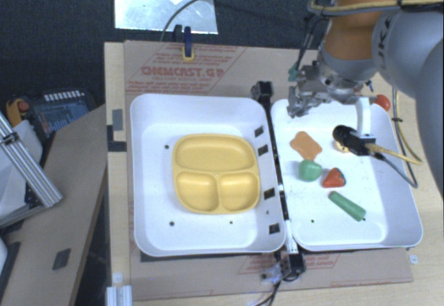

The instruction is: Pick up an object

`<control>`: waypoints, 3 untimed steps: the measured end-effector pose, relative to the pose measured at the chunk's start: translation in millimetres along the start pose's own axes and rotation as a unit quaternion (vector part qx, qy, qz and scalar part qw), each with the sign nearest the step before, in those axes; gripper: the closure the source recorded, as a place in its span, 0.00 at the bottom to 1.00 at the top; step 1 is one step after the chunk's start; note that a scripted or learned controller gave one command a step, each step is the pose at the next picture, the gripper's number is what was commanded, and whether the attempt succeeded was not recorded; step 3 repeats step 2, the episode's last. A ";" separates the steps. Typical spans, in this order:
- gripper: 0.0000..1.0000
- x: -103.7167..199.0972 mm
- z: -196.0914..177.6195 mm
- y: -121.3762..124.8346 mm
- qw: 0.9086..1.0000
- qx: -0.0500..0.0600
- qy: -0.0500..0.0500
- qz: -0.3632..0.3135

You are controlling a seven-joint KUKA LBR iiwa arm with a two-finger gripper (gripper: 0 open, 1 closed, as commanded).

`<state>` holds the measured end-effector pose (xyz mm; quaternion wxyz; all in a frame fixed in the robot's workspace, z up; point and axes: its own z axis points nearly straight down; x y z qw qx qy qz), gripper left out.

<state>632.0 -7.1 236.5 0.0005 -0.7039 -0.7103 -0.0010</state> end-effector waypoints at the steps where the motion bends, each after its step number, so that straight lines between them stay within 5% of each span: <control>1: 1.00 46.2 0.2 10.8 1.000 -0.001 0.000 0.000; 2: 1.00 101.5 10.9 19.3 1.000 -0.001 0.000 0.000; 3: 1.00 101.5 10.9 19.3 1.000 -0.001 0.000 0.000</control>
